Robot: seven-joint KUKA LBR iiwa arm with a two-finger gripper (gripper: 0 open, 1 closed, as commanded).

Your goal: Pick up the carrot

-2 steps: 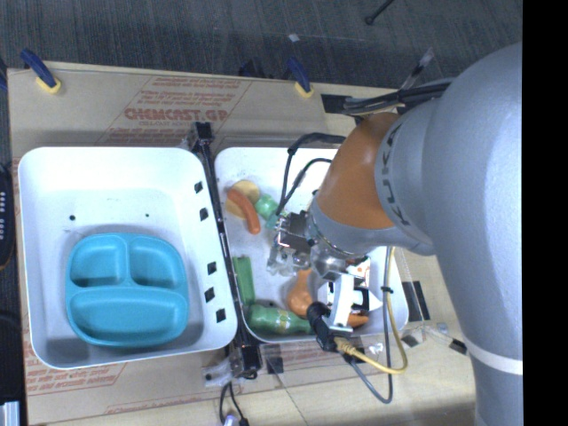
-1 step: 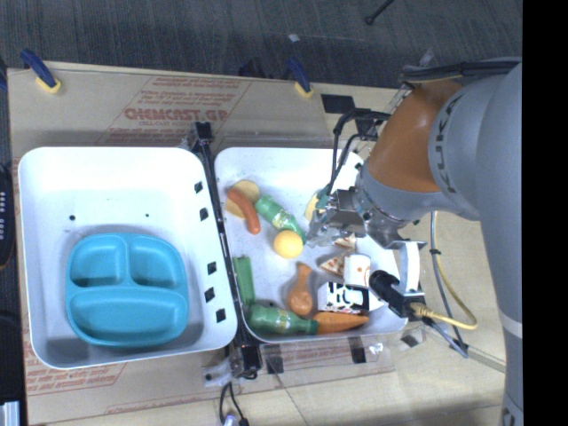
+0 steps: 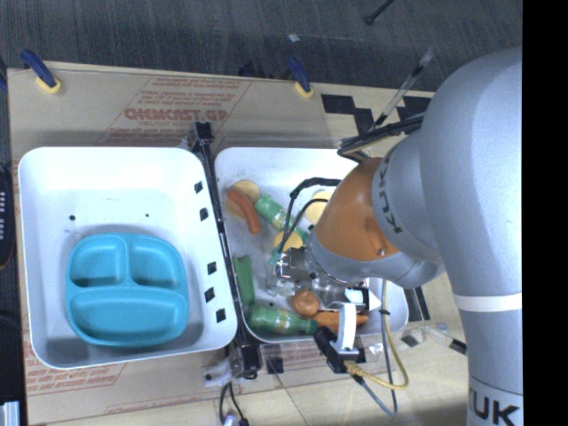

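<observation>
Gripper [image 3: 312, 284] low in the right bin [image 3: 266, 162], lower centre of the frame, beneath the orange band [image 3: 355, 224] of the grey arm [image 3: 461, 176]; impossible to tell whether open, together or clamped on anything, with metal parts and cables crowding the spot. Just beside it, toward the lower right, a small round orange-brown item [image 3: 305, 303] and an orange piece [image 3: 328, 319] against a white part of the tool. Along the bin's lower edge, a green bottle-like item [image 3: 277, 320] lying on its side. Up and left from the tool, a long green strip [image 3: 243, 278] near the divider between the bins. Carrot [image 3: 243, 209] in the upper left part of the right bin, lying tilted, well apart from the gripper, touching a yellowish piece [image 3: 246, 189] above it and close beside a green item [image 3: 271, 209] to its right. Further left, the left bin [image 3: 53, 171] with a blue sectioned tray [image 3: 129, 291] in its lower half. Beneath both bins, brown cardboard [image 3: 177, 105] with red print, blue clamps [image 3: 39, 69] at its upper edge
</observation>
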